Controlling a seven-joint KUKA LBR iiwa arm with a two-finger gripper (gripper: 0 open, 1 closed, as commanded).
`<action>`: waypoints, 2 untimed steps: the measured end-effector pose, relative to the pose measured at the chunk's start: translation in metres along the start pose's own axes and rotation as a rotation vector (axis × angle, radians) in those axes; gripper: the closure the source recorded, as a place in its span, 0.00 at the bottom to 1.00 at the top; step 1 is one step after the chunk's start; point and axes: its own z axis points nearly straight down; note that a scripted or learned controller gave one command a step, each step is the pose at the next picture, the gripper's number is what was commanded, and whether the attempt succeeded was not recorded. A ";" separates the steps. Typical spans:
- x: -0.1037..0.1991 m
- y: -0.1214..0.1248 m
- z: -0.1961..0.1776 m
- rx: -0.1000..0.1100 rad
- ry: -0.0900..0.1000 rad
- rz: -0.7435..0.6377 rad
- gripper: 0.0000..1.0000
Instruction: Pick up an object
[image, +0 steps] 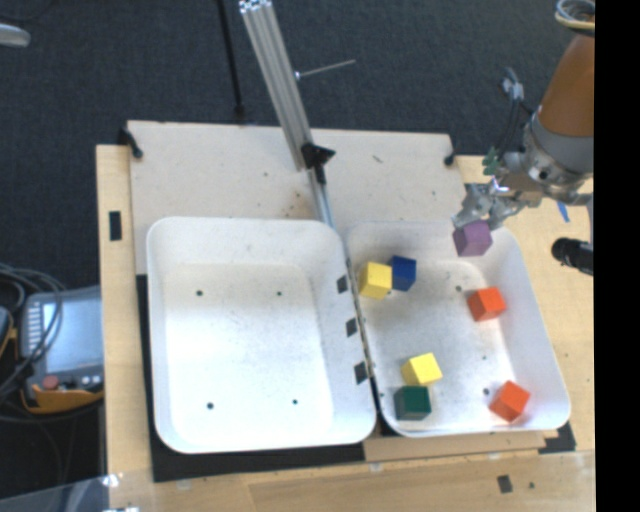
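Observation:
My gripper (475, 224) hangs over the far right corner of the right bin (545, 345). A purple cube (473, 239) sits between its fingers, which are shut on it, and the cube looks raised off the bin floor. On that floor lie a yellow cube (376, 280) touching a blue cube (403, 272), an orange cube (486, 303), a second yellow cube (422, 369), a green cube (412, 402) and another orange cube (510, 400).
The left bin (170, 330) stands beside the right one, their rims meeting at the middle. A slanted metal rail (285, 95) comes down from the top to the far junction of the bins. A pendant with cables (55, 345) lies left of the bench.

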 end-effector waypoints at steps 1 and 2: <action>0.060 -0.001 0.004 0.007 0.001 -0.001 1.00; 0.109 -0.014 0.018 0.008 0.000 0.000 1.00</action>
